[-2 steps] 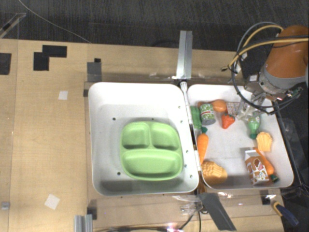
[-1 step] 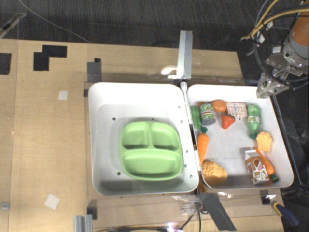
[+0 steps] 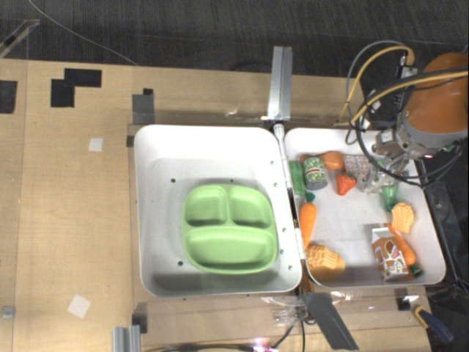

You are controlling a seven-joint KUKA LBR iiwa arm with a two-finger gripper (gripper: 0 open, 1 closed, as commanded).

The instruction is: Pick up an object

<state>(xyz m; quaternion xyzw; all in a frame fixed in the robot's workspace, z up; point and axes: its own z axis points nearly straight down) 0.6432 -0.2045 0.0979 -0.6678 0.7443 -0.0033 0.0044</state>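
Orange carrot [image 3: 308, 221] lies lengthwise, tip toward the near edge.

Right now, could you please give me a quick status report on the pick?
End effector low over the right bin's far side, among the toys. Nothing seen held. Red strawberry and small can close beside it. Green tray alone in left bin.

Pale wooden counter under a dark carpeted floor strip

The counter [image 3: 66, 218] is light plywood, seamed into panels, with black block-shaped marks [image 3: 73, 85] near its far left and small pale square tags [image 3: 96, 144] stuck on its surface. Beyond its far edge lies dark grey ribbed floor [image 3: 183, 13], crossed by a thin pale cable [image 3: 80, 35]. An upright metal post [image 3: 280, 83] stands at the far edge, mid-counter. Light is even and soft, with faint shadows.
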